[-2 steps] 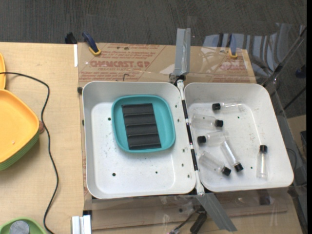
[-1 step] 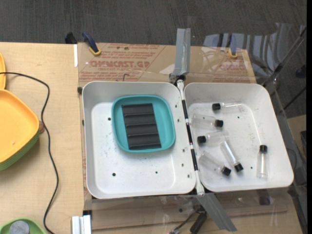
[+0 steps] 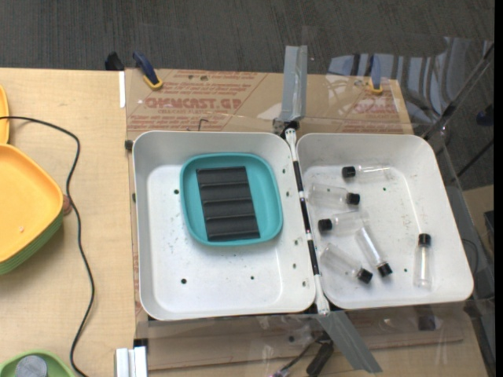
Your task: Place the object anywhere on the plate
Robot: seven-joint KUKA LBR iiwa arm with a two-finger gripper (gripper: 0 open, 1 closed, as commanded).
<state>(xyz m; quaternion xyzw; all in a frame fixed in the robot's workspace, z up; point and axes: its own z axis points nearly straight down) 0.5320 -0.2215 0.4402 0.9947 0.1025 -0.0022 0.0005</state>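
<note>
The teal plate (image 3: 231, 200) sits mid-frame in the left bin (image 3: 157, 281), a black ridged pad (image 3: 227, 203) lying on it. Right of centre, the right bin (image 3: 440, 281) holds several clear vials (image 3: 369, 254) with black caps, scattered apart, none on the plate.
</note>
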